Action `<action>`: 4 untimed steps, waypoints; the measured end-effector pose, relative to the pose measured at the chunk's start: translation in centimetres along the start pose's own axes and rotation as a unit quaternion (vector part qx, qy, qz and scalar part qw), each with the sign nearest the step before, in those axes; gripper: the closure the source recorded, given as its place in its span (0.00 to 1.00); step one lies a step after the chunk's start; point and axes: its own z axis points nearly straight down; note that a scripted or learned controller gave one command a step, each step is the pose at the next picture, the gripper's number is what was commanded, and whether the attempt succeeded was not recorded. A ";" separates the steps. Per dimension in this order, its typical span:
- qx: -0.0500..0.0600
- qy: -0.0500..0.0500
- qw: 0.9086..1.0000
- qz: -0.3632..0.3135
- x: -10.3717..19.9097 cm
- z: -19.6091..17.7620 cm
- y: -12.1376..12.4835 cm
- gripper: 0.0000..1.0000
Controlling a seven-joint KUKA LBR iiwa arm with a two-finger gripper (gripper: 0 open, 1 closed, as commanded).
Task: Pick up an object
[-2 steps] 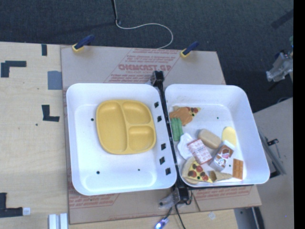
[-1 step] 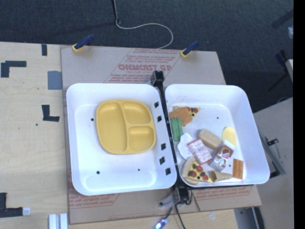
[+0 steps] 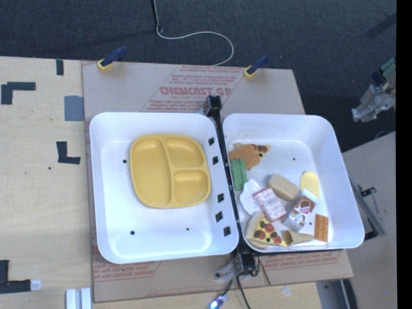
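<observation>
End effector (image 3: 373, 102) is parked way off past the right bin (image 3: 335, 140), high and blurry, so its opening can't be told and nothing is seen held. Toy food is piled in that bin; the yellow piece (image 3: 310, 184) sits apart from the heap, so it's best targeted first, approached straight down.

Camera: we have one, fixed above the bench (image 3: 38, 172).
Facing: we look down at a slant.
Nearness: far enough to take in both white bins (image 3: 103, 192) whole, side by side, with the bench's edges around them.
</observation>
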 end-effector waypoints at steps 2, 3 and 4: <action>0.001 -0.001 1.000 -0.001 11.5 6.5 -3.8 1.00; -0.017 -0.004 1.000 -0.004 17.8 -12.3 -4.0 1.00; 0.001 -0.002 1.000 0.000 16.4 2.0 -10.2 1.00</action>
